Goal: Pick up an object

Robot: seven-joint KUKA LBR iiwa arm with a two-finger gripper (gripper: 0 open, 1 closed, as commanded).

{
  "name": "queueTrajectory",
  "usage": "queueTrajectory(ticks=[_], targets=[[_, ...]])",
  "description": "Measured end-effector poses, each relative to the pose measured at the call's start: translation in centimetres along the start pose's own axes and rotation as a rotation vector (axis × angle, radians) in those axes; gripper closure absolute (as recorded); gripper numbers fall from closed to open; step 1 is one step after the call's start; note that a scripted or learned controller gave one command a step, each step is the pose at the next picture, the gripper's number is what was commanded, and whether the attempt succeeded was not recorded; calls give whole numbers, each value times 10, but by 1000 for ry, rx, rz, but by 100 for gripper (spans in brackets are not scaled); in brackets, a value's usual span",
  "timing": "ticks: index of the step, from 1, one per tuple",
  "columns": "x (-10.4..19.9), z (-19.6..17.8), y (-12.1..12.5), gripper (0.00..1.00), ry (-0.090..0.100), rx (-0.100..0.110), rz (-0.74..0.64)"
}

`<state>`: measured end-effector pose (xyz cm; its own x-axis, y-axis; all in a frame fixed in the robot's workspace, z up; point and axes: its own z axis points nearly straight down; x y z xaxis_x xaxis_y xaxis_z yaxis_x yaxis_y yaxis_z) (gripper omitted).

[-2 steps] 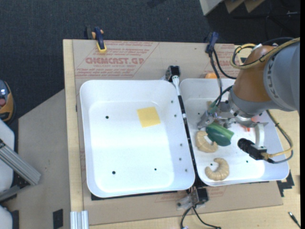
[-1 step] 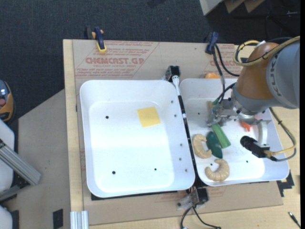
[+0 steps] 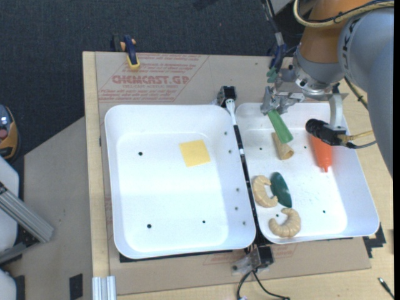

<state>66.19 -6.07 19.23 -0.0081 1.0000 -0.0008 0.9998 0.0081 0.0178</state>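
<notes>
1. The gripper hangs over the far part of the right bin, near its left wall.
2. A green stick with a tan end lies just under it. The upper green tip reaches up to the fingertips, and I judge that it sits between them, but I cannot tell if they press on it or how wide they stand.
3. The long axis of this stick runs from the gripper down toward the near side, a little to the right, so most of its length lies nearer to the camera than the fingers.
4. The arm comes in from the right and bends down steeply, with the wrist almost vertical above the bin.
5. An orange carrot lies just to the right, and two croissants and a dark green piece lie nearer.
6. The left bin holds a yellow square.
</notes>
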Motion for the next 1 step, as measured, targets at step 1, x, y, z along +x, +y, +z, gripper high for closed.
queueTrajectory(ticks=[1], targets=[[39,7,-59,100,3,24,5]])
